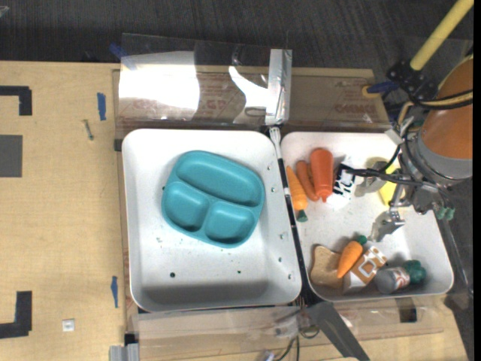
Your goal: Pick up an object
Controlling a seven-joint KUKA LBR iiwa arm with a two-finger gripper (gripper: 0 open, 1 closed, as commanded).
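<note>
- Approach step: the gripper [388, 224] hangs low in the right bin [430, 235], holding nothing; whether clenched or released, I cannot tell.
- Nearest pick, a small carrot [349, 256], lies just below-left; next move calls for shifting over it and descending.

Bright, even overhead light; strong glare on the clear plastic sheet [161, 89]; slightly soft focus.

Left bin [143, 201]: held a divided plate [213, 198] near its middle.
Right bin [428, 232]: held carrots [312, 177] at its left, another carrot [349, 257] and a can [392, 278] along the near edge.
</note>
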